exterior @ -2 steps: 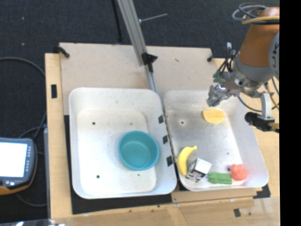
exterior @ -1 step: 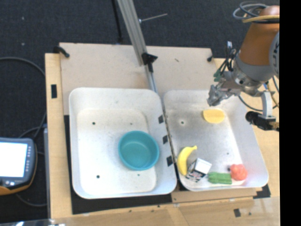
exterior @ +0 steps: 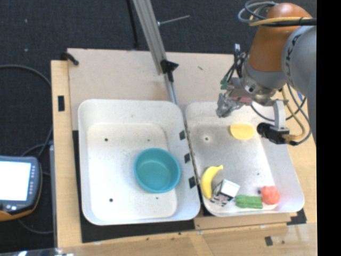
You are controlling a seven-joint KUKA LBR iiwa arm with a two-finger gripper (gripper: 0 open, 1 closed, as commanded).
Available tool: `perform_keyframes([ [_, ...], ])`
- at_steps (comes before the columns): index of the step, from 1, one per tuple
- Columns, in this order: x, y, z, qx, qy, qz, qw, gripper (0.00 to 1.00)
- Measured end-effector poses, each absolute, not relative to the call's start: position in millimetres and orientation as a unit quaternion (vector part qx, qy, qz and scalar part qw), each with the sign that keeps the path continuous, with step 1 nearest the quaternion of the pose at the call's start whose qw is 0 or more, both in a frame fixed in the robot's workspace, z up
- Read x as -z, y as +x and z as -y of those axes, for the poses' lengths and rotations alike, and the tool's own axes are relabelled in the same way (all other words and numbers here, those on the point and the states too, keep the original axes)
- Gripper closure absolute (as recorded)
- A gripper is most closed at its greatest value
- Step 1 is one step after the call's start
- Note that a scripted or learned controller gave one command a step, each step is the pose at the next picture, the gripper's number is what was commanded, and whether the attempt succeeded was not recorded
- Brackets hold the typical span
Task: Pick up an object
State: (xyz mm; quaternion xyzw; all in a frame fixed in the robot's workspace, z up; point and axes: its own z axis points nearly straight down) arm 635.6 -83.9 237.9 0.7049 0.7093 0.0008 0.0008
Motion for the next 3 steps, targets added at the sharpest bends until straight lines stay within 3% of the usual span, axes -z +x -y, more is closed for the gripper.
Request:
perform_keyframes([
  [2,-223,643.3,-21,-0.0006,0.705,-0.709,0.000,1.00],
  [3,-228,658.1,-72,-0.0015,0.704,-0.710,0.000,1.00],
])
